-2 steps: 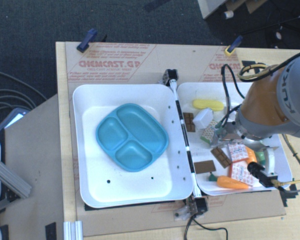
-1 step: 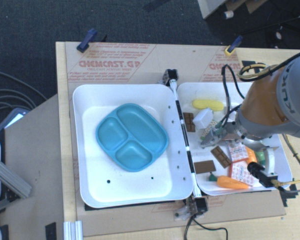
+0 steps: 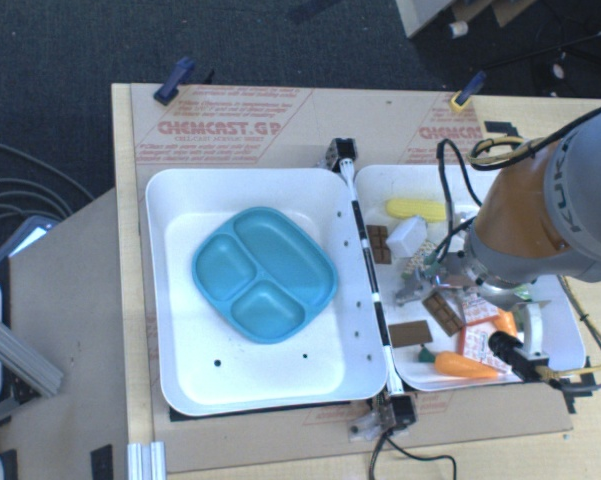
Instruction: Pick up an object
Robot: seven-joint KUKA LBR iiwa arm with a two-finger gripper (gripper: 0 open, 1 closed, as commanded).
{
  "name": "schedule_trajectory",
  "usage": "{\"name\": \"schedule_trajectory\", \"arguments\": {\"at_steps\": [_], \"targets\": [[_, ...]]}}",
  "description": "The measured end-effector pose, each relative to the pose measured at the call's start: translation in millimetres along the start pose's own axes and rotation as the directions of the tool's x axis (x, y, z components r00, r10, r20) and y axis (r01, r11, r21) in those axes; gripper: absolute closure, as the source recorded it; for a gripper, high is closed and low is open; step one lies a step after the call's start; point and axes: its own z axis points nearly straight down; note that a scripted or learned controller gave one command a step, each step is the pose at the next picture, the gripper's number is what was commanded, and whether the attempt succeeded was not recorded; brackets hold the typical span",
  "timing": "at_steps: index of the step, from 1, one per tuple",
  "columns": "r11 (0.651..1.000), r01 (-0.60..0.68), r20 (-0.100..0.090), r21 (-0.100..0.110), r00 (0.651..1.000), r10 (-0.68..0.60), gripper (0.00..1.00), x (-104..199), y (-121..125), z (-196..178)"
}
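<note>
1. I see the arm (image 3: 535,208) reaching in from the right and hanging over the right bin (image 3: 570,353). The gripper (image 3: 432,276) sits low over the middle of the clutter; whether it is open or closed, or has anything in it, I cannot tell.
2. Candidates for picking all lie in the right bin. I count one yellow corn cob (image 3: 416,209) at the far side, one small white block (image 3: 408,236) just near of it, three brown chocolate-like pieces (one by the divider (image 3: 378,243), one under the wrist (image 3: 443,314), one nearer (image 3: 411,333)), one orange carrot (image 3: 467,366) at the near edge, and one red-and-white packet (image 3: 477,338).
3. The left bin (image 3: 170,298) holds one blue divided plate (image 3: 265,273), well apart from the gripper.
4. Handling, in my judgement: these look like light, rigid plastic toys, smooth and likely slippery. The carrot tapers, so I would grip its thicker middle across the width. The flat brown pieces lie low and would be awkward to pinch.
</note>
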Motion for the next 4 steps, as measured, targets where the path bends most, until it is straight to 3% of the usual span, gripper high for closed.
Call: {"name": "schedule_trajectory", "arguments": {"at_steps": [1, 2, 3, 4], "targets": [[1.000, 0.001, 0.000, -0.002, 1.000, -0.001, 0.00, -5.2, 33.4, -0.4], [1.000, 0.001, 0.001, -0.003, 1.000, -0.001, 1.00, -5.1, 33.5, -10.0], [1.000, 0.001, 0.001, -0.003, 1.000, -0.001, 0.00, -5.0, 33.5, -10.0], [1.000, 0.000, 0.000, 0.000, 1.000, 0.000, 0.00, -33.3, -19.8, -0.4]]}}
